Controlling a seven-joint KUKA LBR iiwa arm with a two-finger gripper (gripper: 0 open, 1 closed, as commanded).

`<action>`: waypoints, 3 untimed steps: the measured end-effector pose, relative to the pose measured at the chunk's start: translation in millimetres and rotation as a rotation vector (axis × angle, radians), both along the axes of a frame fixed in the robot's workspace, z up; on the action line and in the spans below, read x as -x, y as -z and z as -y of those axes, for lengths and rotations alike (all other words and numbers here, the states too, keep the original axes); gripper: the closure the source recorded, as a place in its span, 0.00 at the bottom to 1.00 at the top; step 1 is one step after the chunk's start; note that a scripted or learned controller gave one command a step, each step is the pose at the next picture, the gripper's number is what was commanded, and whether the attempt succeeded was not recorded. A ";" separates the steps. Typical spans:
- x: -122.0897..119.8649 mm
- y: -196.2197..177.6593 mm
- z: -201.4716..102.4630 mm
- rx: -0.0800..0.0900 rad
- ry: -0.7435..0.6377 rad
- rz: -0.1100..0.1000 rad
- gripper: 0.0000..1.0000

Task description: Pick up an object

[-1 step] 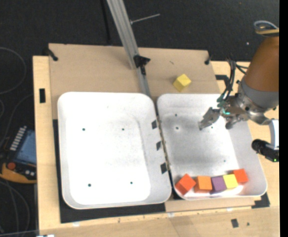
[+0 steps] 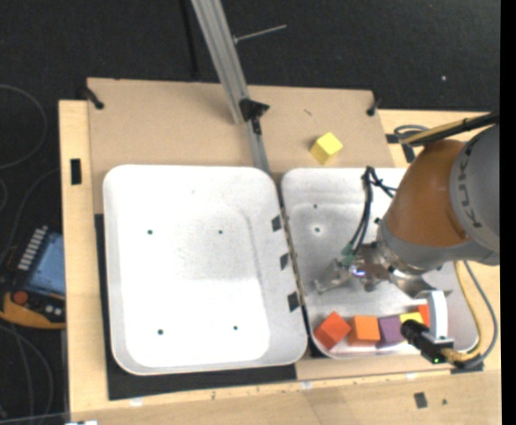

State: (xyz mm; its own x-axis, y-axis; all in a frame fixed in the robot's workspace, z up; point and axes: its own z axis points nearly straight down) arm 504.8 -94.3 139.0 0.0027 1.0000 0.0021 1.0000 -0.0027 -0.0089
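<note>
While the two-finger metal gripper [image 2: 350, 271] hangs over the right-hand shallow white bin [image 2: 315, 202], jaw state hidden, matte foam cubes line that bin's near wall: red-orange cube [image 2: 333, 328], orange cube [image 2: 365, 328], purple cube [image 2: 390, 329].

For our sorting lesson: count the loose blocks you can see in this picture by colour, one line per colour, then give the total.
Yellow block, on the bench outside the bins: 1
Red-orange block, in the right bin: 1
Orange block, in the right bin: 1
Purple block, in the right bin: 1
Total: 4
More may be hidden under the arm.
</note>
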 end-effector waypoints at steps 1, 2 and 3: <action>-44.1 -61.0 -53.6 0.001 -0.011 0.018 0.00; -45.2 -57.3 -109.0 0.000 -0.011 0.010 0.00; -66.6 -57.4 -186.9 -0.001 -0.013 0.010 0.00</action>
